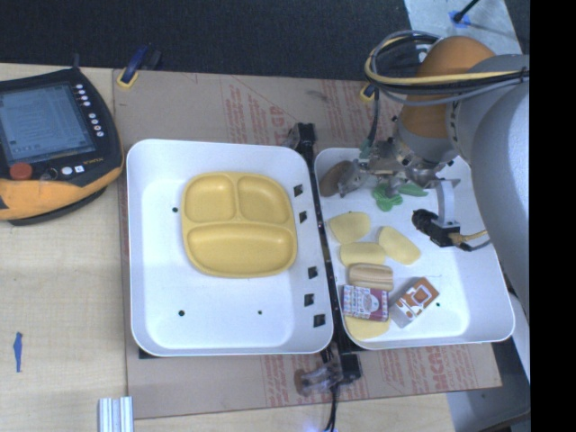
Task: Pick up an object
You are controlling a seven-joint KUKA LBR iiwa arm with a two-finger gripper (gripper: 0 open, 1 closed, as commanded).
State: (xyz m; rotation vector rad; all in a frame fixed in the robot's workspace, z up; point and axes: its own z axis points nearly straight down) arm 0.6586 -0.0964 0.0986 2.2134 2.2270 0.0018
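On the near side of the right bin (477,304), a flat yellow piece (367,327) is seen, overlapped by a small pink box (364,302), with an orange-and-white box (414,301) just beside it. Behind these a toy hot dog bun (370,275) is found, and beyond it three pale yellow pieces (399,244) are spread near the bin's middle. In the left bin (148,241), a yellow divided plate (239,223) is laid flat. Both bins are carried on a cardboard sheet (225,97) over the table (72,286). At the far end of the right bin, a green piece (389,199) is seen just under the pincer (396,171), and a brown piece (331,181) lies against the far left corner. Whether the pincer is released or clenched cannot be told. A teach pendant (49,142) is rested on the table at far left.
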